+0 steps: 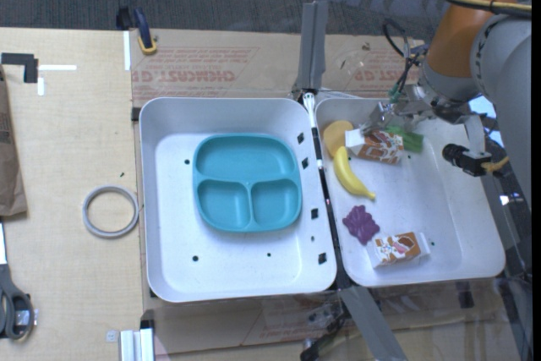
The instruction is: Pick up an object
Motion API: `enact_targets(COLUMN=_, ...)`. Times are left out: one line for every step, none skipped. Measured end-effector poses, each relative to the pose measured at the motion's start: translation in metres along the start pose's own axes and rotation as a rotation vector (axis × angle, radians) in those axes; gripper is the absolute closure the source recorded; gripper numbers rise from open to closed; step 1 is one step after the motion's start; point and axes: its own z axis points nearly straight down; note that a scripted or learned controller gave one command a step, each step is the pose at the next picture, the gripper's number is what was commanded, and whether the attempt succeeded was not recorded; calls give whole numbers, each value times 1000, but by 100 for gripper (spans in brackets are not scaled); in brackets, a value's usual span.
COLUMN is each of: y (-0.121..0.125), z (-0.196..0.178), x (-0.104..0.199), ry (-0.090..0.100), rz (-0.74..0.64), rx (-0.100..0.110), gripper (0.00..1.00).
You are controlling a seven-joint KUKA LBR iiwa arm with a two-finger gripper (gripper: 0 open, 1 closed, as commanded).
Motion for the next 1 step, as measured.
enact_targets(y=-30, z=-1, x=33, ry=-8, rz=-59, rx=-5, gripper=0)
